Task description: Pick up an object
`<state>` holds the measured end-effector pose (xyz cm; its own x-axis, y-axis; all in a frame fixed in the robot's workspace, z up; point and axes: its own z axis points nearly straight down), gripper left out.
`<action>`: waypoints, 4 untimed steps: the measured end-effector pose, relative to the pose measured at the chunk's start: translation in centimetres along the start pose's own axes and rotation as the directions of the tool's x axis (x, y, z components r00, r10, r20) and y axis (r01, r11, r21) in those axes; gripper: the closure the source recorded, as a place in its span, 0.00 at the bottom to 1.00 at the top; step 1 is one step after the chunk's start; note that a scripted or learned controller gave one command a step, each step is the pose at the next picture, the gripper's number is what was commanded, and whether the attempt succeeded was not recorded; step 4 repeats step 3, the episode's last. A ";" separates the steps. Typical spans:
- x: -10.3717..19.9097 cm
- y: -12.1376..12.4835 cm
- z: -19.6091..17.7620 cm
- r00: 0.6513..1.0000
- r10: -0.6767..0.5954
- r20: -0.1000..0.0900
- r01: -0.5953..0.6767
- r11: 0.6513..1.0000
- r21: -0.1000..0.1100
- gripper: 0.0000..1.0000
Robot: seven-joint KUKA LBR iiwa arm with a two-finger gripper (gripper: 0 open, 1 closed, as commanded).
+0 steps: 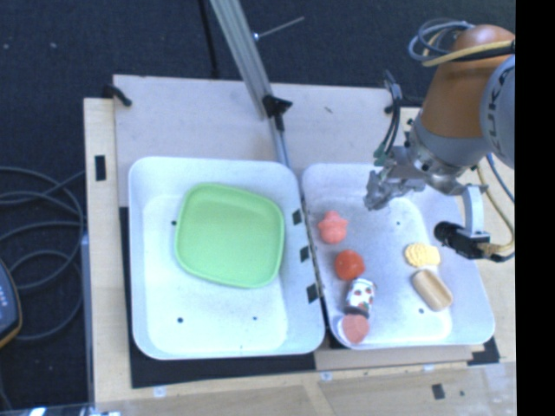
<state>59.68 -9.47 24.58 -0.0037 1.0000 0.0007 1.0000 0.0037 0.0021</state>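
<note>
From my remote station I see the gripper (379, 194) hanging over the upper part of the right bin (460, 323), its tip above bare white floor. I cannot tell how far it is open; nothing shows in its hold and it touches no object. Below and left of it lie 5 items along the bin's left side and bottom: a pink ball (332, 228), a red ball (349, 264), a small black-and-white toy (360, 295) and a pink round piece (354, 327). Lower right lie a yellow ridged piece (421, 254) and a tan roll (432, 289). The left bin (156, 319) bears a green plate (231, 235).
</note>
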 end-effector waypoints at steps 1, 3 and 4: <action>5.2 -0.2 -0.9 1.000 0.000 0.000 0.000 1.000 0.001 1.00; 16.3 -1.2 -0.7 1.000 0.000 -0.001 0.000 1.000 0.001 1.00; 16.3 -1.2 -0.7 1.000 0.000 -0.001 0.000 1.000 0.001 1.00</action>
